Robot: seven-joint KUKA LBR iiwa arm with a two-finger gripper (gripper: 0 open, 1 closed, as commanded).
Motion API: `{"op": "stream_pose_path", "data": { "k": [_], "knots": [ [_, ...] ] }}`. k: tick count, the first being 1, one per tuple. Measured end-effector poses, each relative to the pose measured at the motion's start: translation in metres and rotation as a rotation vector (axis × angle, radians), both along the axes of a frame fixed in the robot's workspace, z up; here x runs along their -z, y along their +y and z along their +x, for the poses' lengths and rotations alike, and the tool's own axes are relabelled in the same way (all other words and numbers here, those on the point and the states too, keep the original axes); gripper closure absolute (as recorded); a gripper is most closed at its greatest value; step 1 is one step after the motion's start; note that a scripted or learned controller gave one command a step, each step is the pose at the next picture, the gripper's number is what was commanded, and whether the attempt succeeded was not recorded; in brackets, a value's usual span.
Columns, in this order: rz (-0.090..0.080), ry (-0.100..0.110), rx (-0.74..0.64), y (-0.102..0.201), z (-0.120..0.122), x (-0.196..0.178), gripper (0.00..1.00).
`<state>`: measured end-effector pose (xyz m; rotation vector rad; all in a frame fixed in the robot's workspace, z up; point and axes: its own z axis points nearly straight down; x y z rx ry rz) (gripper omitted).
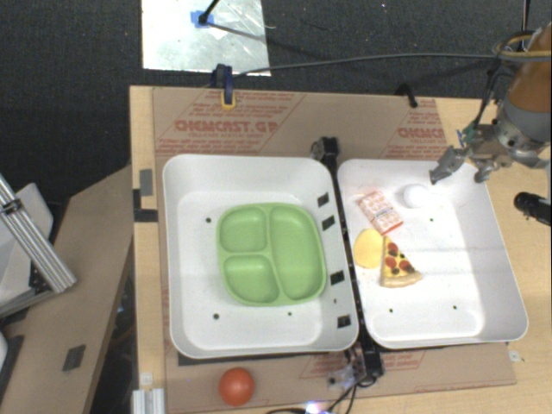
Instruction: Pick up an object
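Gripper [466, 164] open, empty, above right bin [483, 317] far edge; white ball [416, 196], pizza slice [399, 266] inside bin.

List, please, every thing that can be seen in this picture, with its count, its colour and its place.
bins: two, white, side by side on the bench
divided plate: one, green, three compartments, in the left bin
pizza slice toy: one, yellow and red, in the right bin
yellow round piece: one, yellow, right bin, touching the pizza slice toy
wrapped packet: one, red and white, right bin, above the yellow round piece
small white object: one, white, right bin near the far wall, too blurred to name
ball: one, orange-red, on the bench in front of the left bin
clamp: one, blue and yellow, far edge of the bench
gripper: one, grey, above the right bin's far right corner, holding nothing
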<state>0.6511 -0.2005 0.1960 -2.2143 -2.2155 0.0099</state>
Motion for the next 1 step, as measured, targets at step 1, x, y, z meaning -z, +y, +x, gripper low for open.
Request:
{"op": "stream_pose_path", "data": {
  "k": [1],
  "knots": [
    [-0.003,-0.013,-0.003,0.0007,0.003,-0.0092,0.0]
  ]
}}
